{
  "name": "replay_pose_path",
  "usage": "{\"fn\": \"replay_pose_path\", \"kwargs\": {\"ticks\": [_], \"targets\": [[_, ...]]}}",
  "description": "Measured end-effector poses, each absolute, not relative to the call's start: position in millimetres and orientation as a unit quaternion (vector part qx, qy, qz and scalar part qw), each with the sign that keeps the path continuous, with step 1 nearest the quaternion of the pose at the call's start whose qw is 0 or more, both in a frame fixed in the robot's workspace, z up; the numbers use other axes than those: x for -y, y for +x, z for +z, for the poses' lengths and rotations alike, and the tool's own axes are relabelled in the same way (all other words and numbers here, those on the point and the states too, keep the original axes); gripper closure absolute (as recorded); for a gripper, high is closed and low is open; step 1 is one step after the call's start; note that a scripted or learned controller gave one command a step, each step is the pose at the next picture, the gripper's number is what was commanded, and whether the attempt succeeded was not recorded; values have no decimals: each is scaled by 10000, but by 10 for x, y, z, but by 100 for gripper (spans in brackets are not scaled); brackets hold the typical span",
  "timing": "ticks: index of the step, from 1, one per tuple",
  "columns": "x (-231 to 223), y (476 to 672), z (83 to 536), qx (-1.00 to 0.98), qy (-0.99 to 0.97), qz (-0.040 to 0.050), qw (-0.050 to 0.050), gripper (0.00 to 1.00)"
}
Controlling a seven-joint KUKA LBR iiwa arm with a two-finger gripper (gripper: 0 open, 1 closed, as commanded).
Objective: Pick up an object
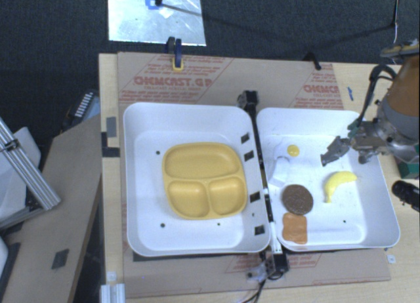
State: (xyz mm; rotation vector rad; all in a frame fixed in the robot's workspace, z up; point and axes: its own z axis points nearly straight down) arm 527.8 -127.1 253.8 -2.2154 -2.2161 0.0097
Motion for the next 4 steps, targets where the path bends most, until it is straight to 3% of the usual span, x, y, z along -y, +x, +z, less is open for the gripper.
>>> {"fn": "replay_pose_path", "kwargs": {"ticks": [1,4], "targets": [[1269,5300,2595,7081,-7061,-3,-8,0],[1283,5239,873,7070,-7072,-15,-12,0]]}}
